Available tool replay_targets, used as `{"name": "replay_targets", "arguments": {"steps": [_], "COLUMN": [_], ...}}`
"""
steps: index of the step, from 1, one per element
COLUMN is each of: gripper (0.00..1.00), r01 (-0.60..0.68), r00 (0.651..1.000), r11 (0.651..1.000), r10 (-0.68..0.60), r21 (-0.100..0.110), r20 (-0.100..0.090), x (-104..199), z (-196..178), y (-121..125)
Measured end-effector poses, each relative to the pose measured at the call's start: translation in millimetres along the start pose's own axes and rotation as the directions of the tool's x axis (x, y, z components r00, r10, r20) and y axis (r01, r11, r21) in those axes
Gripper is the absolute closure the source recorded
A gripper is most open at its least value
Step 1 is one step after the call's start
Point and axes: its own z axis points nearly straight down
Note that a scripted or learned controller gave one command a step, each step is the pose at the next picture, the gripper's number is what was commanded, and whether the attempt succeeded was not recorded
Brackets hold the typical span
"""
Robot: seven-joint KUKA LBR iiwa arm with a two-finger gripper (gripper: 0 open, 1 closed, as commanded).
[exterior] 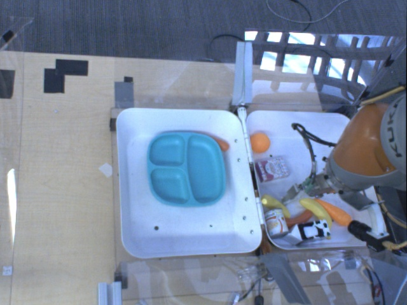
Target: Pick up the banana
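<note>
Banana (316,208) lay in the right bin (289,121), toward its near edge, curved and yellow, wedged among other items. Just beside it on the outer side sat a carrot (337,213), apparently touching along its length. A second yellow piece (273,203) lay near the divider between the bins; whether it was another banana could not be judged. A small jar (275,222) stood at the near corner, and a black-and-white object (315,230) lay just in front of the banana. Farther back in the same bin were an orange ball (259,142) and a small packet (272,169).

Left bin (133,183) carried a blue divided plate (187,169), with an orange-tipped thing (221,144) peeking from behind its far rim.

Arm (369,145) reached in from the right and hung over the right bin, orange band above the wrist. Pincer (306,188) sat low, just behind the banana and pointed toward it; its fingers were too small and cluttered to read, so open or closed could not be told. Nothing was seen between them, so no hold was recorded.

Judgement: the low placement over the crowded near corner suggested an approach to the banana. Crowding was the likely hazard; the carrot pressed alongside could be caught with it, or could push the fingers off.
</note>
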Motion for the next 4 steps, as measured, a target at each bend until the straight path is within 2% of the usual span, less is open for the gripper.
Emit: {"name": "replay_targets", "arguments": {"steps": [1, 2, 3, 4], "gripper": [1.00, 1.00, 0.00, 0.00], "r01": [0.004, -0.234, -0.234, -0.037], "r00": [1.000, 0.972, 0.972, 0.999], "r11": [1.000, 0.972, 0.972, 0.999], "r10": [-0.004, 0.234, 0.235, 0.037], "r21": [-0.004, 0.013, 0.014, 0.004], "r20": [-0.002, -0.004, -0.004, -0.004], "x": [1.1, 64.6, 64.5, 30.2], "z": [-11.4, -95.1, -95.0, 1.4], "y": [3.0, 2.4, 2.3, 6.9]}}
